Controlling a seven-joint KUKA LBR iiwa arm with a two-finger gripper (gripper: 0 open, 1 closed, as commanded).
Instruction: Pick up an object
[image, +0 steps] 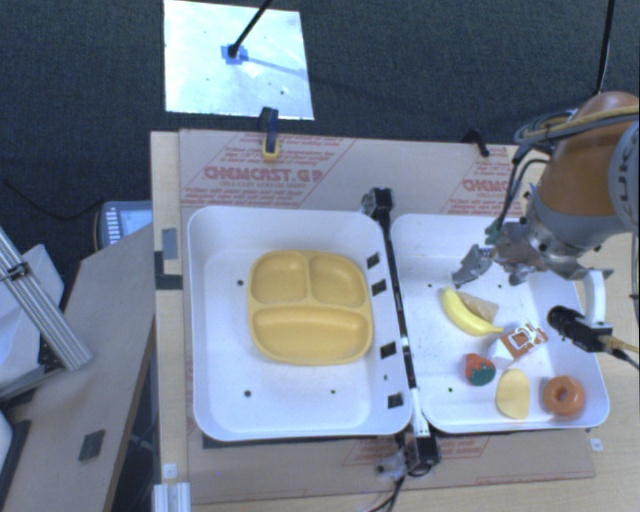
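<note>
The gripper (497, 262) hovers open, holding nothing, near the right bin's (430, 235) far edge; next it must descend onto the banana (466, 314).

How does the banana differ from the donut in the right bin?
The banana is yellow, long and curved; the donut is orange-brown, round, with a centre hole. The banana lies mid-bin, close below the gripper; the donut sits in the near right corner, farther from it. Both lie flat in the same bin.
</note>
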